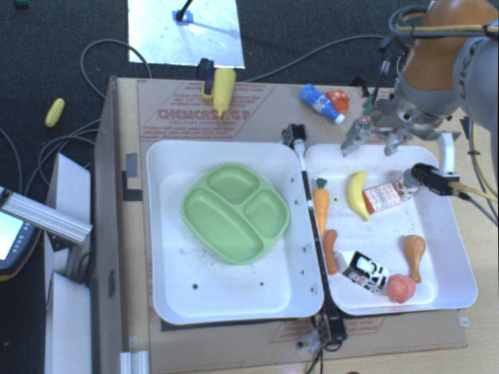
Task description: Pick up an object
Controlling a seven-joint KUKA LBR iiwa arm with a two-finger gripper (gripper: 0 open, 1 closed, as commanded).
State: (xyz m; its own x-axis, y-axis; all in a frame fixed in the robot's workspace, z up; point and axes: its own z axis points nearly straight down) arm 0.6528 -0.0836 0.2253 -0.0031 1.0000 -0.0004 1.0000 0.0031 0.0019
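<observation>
My gripper (373,141) hangs over the far edge of the right bin (452,240), its fingers (352,137) spread open with nothing between them. Just below it in that bin lie a yellow banana (358,195) and a red-and-white carton (383,198). An orange carrot (320,208) lies by the bin's left wall, with a reddish sausage (330,251) under it. Toward the front are a black-and-white box (366,270), a red ball (401,287) and a brown drumstick (414,254).
The left bin (168,287) holds a green divided plate (235,212). Behind the bins, on the cardboard, lie a blue bottle (321,104) and a yellow squeeze bottle (222,89). A black clip (295,135) sits where the two bins meet.
</observation>
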